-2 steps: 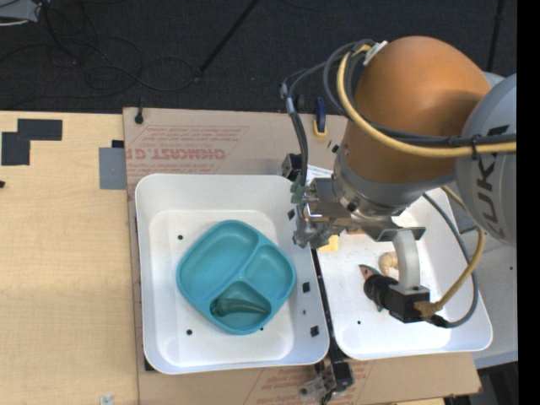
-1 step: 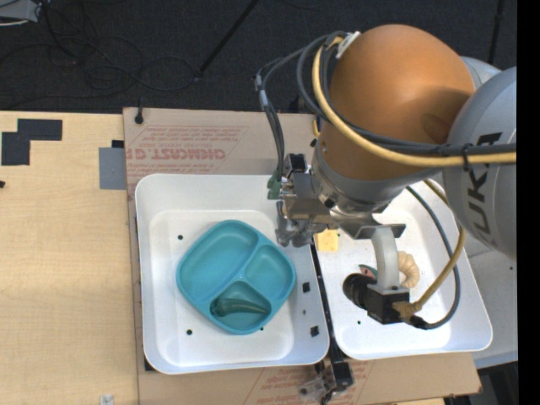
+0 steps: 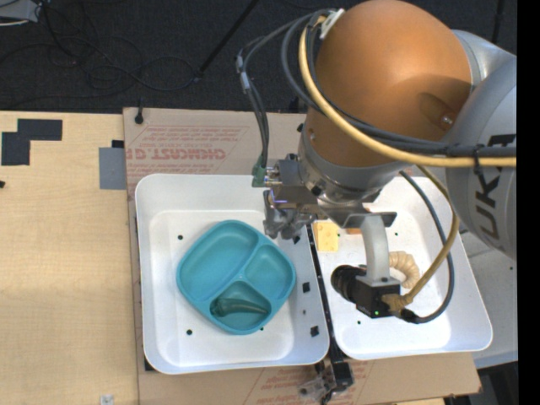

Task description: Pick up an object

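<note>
Plate, teal, 3 compartments, flat in left bin: just below and left of pincer, upper-right rim beside or under pincer tip, contact not discernible. Outline approx. a rounded square set as a diamond, corners toward far, near, left and right edges of view; no clear long axis. Largest compartment on side away from pincer, 2 smaller ones nearer and below it. Yellow block: just right of pincer, in right bin. Pincer state: cannot tell, tip masked by wrist hardware.
</note>
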